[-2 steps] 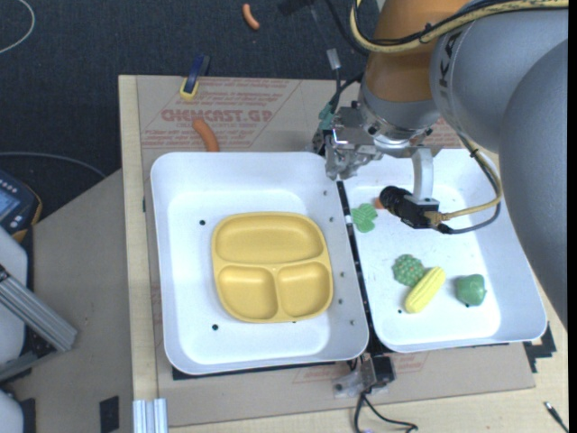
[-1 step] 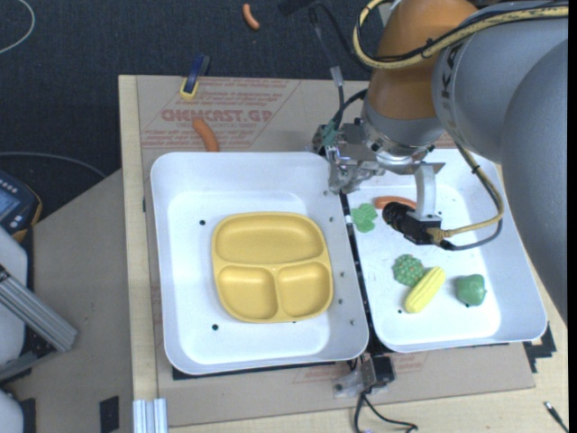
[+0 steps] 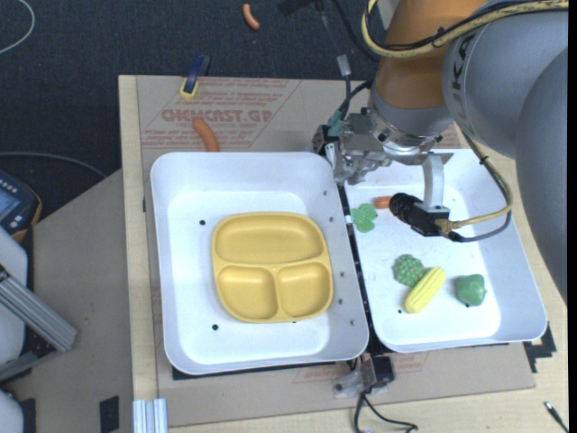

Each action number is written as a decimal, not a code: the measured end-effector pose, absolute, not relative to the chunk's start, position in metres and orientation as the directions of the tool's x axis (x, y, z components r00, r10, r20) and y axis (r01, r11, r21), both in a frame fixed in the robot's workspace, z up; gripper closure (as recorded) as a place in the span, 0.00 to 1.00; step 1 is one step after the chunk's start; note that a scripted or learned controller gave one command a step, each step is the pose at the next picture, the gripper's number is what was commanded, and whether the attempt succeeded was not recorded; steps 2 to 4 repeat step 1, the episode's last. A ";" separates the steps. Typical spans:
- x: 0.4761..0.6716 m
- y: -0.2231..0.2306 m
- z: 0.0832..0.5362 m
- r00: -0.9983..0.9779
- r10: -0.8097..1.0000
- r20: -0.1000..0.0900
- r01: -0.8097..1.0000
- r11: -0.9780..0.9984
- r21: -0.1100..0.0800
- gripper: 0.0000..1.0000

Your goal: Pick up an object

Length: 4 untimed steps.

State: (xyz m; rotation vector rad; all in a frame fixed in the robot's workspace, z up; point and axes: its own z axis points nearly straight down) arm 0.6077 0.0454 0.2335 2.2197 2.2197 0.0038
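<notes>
Yellow plastic makes up the divided plate [image 3: 270,266], which lies in the left bin [image 3: 176,242]. The right bin [image 3: 505,318] holds a corn cob [image 3: 425,290] touching a bumpy green vegetable [image 3: 407,268], a green pepper [image 3: 470,289] just beside them, a pale green leafy piece [image 3: 363,216] near the bins' shared edge, and a small orange piece [image 3: 382,203]. The gripper [image 3: 361,162] hangs over the right bin's far left corner; whether it is wide or narrow cannot be told, and nothing shows in it.
</notes>
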 end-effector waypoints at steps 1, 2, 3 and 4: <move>0.614 0.050 0.235 -0.001 1.000 0.000 1.000 0.001 0.003 1.00; 0.614 0.050 0.235 -0.001 1.000 0.000 1.000 0.001 0.003 1.00; 0.614 0.050 0.235 -0.001 1.000 0.000 1.000 0.001 0.003 1.00; 0.614 0.050 0.235 -0.001 1.000 0.000 1.000 0.001 0.003 1.00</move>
